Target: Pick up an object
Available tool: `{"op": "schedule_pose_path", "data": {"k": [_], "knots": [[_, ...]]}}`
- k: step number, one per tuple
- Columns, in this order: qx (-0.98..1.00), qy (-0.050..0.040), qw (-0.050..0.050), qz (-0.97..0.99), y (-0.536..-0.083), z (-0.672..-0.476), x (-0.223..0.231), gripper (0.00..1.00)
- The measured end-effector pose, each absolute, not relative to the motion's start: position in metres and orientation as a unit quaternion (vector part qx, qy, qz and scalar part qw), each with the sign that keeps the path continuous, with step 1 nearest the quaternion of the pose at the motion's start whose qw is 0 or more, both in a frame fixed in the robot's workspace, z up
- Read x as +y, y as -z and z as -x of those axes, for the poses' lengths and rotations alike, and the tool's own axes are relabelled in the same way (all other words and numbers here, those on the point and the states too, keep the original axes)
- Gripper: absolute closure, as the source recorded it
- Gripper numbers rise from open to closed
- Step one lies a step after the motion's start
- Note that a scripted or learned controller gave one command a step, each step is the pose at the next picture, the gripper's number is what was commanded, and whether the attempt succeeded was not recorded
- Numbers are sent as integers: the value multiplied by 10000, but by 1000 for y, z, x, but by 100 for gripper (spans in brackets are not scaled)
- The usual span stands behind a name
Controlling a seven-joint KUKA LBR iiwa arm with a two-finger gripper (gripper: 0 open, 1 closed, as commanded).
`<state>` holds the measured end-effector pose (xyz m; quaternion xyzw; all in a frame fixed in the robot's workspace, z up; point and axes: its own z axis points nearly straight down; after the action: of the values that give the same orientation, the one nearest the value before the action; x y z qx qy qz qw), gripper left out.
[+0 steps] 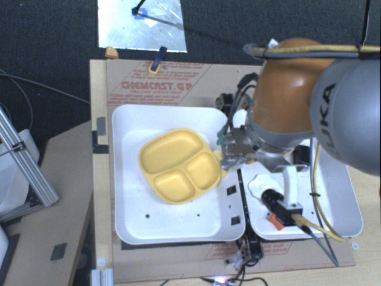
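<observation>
**Gripper at the plate's right rim**

The yellow divided plate [178, 165] lay askew in the left bin [128, 219]. The gripper [229, 151] sat against the plate's right rim; whether it was open or closed could not be told. A sound grasp probably meant pinching that raised rim squarely, then lifting slowly. The arm [309, 94] bent down steeply from the plate's right.

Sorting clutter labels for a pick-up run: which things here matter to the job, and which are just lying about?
Job: yellow divided plate in the left bin; tool at its right rim.
Lying about: blue-and-yellow item, small tan lump, silver sheet, all outside the bins.
</observation>
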<state>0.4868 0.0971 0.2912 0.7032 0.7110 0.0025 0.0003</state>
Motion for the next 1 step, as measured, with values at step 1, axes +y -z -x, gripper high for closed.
{"op": "schedule_pose_path", "data": {"k": [1], "knots": [[7086, -7, 4, -7056, -290, -487, 93, 0]]}}
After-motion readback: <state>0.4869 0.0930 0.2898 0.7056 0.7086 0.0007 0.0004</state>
